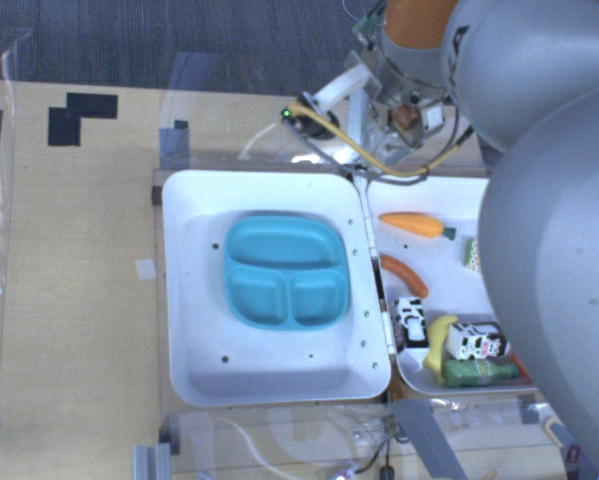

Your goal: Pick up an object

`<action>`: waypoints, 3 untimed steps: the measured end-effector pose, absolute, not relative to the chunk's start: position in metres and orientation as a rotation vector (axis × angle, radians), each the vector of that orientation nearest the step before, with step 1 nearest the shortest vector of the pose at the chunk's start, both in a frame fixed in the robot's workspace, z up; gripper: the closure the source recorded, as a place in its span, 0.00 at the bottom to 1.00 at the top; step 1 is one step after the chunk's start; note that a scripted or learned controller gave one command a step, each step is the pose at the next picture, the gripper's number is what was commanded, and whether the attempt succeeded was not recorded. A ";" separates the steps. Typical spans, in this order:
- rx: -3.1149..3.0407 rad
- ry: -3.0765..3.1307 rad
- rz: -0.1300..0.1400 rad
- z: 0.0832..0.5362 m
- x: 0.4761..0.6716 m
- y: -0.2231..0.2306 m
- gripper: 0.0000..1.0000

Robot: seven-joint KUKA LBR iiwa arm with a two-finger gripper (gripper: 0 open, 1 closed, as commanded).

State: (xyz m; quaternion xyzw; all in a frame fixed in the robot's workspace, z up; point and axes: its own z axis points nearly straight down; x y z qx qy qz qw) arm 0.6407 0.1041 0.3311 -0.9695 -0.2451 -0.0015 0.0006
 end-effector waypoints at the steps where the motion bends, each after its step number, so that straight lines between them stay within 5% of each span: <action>1: -3.125 -0.319 -0.007 0.356 0.619 0.085 1.00; 2: -3.126 -0.319 -0.006 0.355 0.619 0.085 0.00; 3: -3.121 -0.370 0.000 0.323 0.640 0.012 0.00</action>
